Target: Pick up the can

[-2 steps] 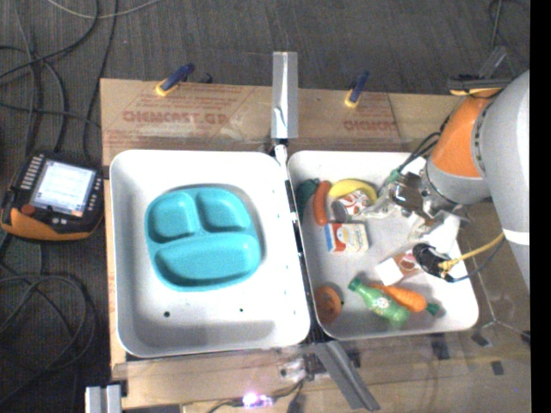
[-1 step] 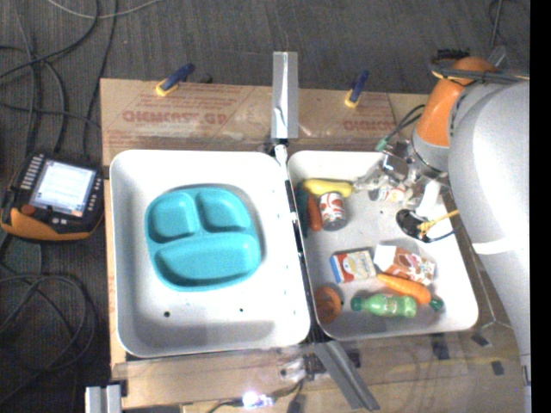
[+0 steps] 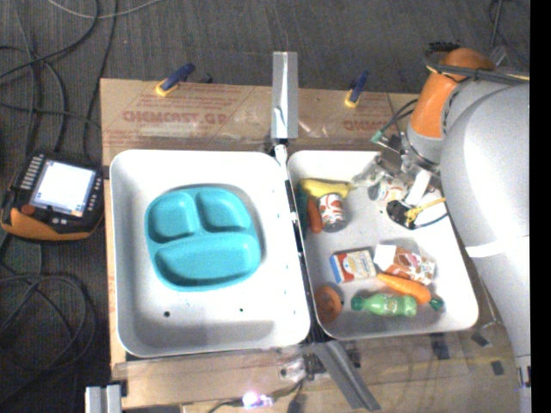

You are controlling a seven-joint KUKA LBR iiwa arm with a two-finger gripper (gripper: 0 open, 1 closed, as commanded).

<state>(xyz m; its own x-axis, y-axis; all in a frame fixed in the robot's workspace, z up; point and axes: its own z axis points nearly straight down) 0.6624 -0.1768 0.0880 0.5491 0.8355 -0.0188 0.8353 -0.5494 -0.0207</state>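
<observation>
Red can just left of claw, seemingly apart.

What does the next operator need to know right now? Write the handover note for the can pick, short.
End effector: over the upper part of the right bin, to the right of the can; nothing seen between its fingers, and open or shut cannot be told.
Can: in the right bin's upper left, just below the banana and beside a brown sausage-like item.
Also in that bin: carton, snack packet, carrot, green bottle.
Left bin: holds a blue divided tray.
Done: arm is near the can.
Left: grasp the can and lift it.
</observation>
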